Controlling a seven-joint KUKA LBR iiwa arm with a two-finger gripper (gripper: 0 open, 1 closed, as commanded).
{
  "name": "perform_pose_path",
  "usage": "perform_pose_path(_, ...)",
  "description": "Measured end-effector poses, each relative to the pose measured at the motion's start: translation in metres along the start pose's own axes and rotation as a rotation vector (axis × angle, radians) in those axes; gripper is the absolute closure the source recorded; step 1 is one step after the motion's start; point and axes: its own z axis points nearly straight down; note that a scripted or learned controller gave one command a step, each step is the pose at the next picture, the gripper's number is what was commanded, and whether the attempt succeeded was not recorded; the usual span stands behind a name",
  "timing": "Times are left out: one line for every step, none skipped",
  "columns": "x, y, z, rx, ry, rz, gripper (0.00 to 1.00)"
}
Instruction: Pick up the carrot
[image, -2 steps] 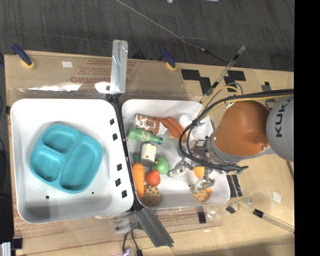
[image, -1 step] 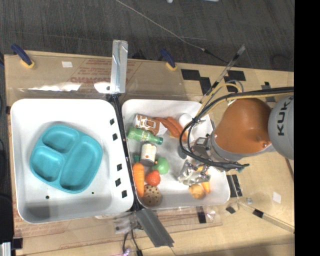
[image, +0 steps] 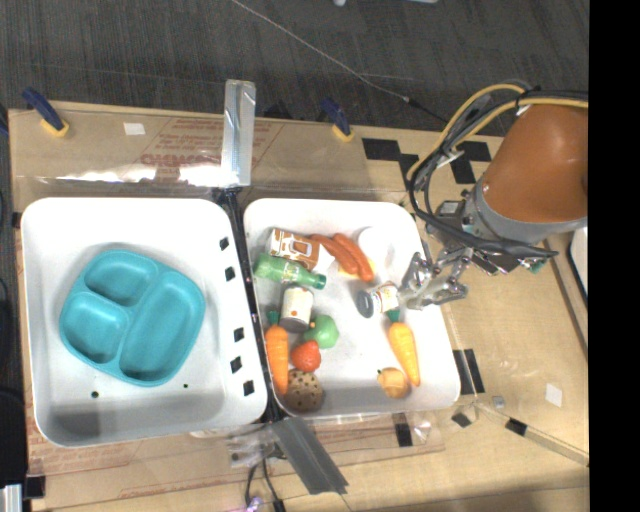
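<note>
One carrot (image: 404, 352) lies near the right bin's (image: 432, 375) right edge, toward its front right corner; another (image: 277, 357) lies against the left wall. The gripper (image: 425, 283) hovers above the right edge; its grip cannot be judged.

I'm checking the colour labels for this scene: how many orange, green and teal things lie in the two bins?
Orange: 3, the carrot by the gripper, the carrot near the divider, the long orange piece at the top
Green: 2, the bottle, the small round green piece
Teal: 1, the sectioned plate
Total: 6
</note>
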Motion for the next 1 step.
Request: perform_pose_path(0.0015, 0.0018, 0.0051, -0.011, 0.002, 0.001, 0.00)
